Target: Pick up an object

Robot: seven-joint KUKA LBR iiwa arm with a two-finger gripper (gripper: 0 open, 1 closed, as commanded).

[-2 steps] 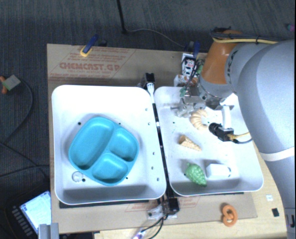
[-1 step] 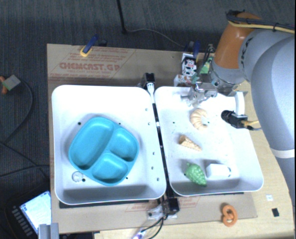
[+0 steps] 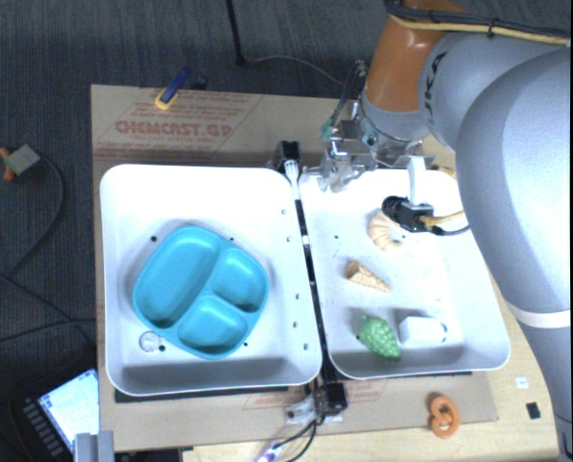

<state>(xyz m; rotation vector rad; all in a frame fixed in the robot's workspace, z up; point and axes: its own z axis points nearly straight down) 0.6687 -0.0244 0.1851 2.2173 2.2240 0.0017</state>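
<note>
Gripper (image 3: 338,168) at the far left corner of the right bin (image 3: 432,279), close to the seam between the two bins. Open or closed impossible to tell, its end just a small metallic tangle against the white wall.

Nearest to it, toward the bin's middle, a pale curled pastry-like piece (image 3: 383,229), overlapped on its right by robot hardware. Nearer the camera and apart from it, a tan cone (image 3: 366,276) lying on its side. Along the near wall, a green knobbly lump (image 3: 379,337) just beside a white rounded object (image 3: 423,331), the latter hard to separate from the white floor; touching or not, unclear.

Large grey arm (image 3: 517,162) with orange band, covering the bin's right edge and cut off by the frame.

In the left bin (image 3: 122,210), a blue divided tray (image 3: 201,289) sitting askew, and by its near left corner a small clear ring (image 3: 151,341), barely visible.

Under the bins, a cardboard sheet (image 3: 219,123) with red lettering, partly hidden. At its far edge a blue-and-yellow item (image 3: 172,87), too small to identify. On the bench by the near right corner, an orange ring (image 3: 444,414).
</note>
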